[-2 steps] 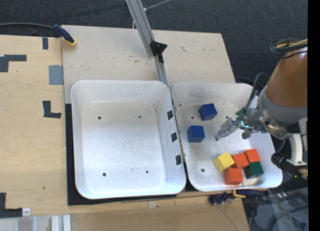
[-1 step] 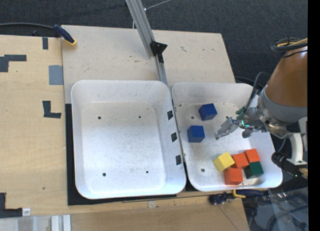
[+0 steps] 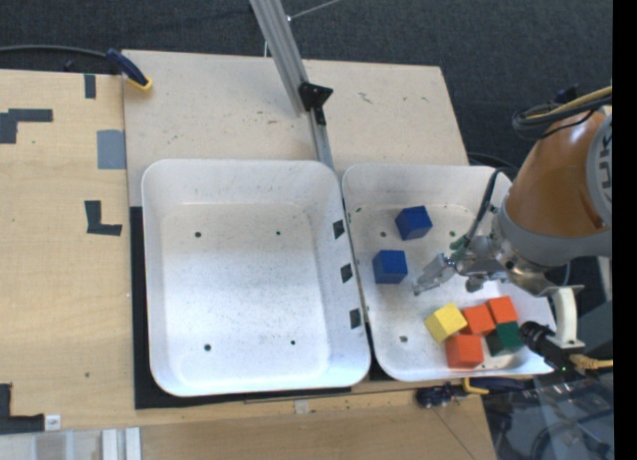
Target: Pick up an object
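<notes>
A wooden bench [image 3: 60, 249] carries grey and dark tape patches [image 3: 109, 147] on its left part. A slanted metal pole [image 3: 279, 35] crosses the pale board [image 3: 388, 115] behind the bins, with a black clamp [image 3: 315, 97] on it. A blue-and-yellow clamp handle [image 3: 129, 68] lies at the board's far left corner, joined to a black cable [image 3: 50, 50].

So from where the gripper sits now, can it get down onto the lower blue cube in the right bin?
Probably yes. The gripper is just right of the lower blue cube, with bare bin floor between them. The other blue cube stands apart, and the yellow cube lies well below.
</notes>
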`<state>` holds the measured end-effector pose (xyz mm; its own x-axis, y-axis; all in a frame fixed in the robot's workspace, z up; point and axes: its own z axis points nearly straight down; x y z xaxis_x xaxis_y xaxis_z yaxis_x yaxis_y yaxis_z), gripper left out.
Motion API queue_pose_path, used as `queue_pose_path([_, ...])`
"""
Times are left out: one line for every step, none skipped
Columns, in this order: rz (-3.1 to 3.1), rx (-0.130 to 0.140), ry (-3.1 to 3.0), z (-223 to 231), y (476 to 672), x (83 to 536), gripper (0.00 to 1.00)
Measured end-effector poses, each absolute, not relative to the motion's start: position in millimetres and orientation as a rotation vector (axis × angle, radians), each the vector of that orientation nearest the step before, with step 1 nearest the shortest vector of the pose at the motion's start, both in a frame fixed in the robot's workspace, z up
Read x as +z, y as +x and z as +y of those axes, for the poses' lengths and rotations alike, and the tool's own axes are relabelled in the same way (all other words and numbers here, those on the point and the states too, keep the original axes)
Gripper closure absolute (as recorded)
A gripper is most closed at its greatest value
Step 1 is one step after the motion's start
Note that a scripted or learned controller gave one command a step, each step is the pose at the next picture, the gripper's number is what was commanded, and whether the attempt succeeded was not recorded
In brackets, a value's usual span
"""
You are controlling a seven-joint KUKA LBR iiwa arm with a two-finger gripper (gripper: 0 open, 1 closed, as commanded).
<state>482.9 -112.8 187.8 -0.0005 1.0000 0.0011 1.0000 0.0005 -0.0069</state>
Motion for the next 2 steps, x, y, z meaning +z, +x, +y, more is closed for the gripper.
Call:
queue_pose_path([-2.218, 0.008, -2.216, -113.2, 490.5, 130.0, 0.00])
queue_pose_path([-2.221, 0.004, -2.220, -112.7, 489.9, 90.1, 0.00])
